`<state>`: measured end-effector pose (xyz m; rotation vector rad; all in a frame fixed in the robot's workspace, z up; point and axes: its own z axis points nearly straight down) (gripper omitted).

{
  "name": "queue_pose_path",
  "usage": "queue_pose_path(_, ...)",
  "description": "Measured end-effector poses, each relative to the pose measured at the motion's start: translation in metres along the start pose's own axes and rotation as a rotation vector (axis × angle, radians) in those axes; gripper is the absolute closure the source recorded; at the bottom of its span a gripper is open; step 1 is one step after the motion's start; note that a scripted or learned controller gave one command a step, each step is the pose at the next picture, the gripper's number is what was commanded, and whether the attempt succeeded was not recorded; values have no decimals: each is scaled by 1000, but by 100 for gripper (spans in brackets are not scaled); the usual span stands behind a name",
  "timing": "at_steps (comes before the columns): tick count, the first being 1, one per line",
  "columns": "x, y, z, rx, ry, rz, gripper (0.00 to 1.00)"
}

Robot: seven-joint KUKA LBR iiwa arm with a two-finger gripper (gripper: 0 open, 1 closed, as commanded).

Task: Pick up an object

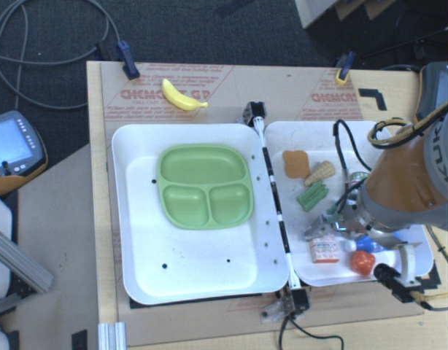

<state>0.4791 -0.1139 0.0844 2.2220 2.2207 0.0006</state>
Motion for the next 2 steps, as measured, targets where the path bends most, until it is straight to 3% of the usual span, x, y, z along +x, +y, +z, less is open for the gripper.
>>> queue_pose_path(1, 0, 0, -9, -1, 0, 1, 100)
queue_pose_path(2, 87, 21, -100, -1, 1, -3, 100)
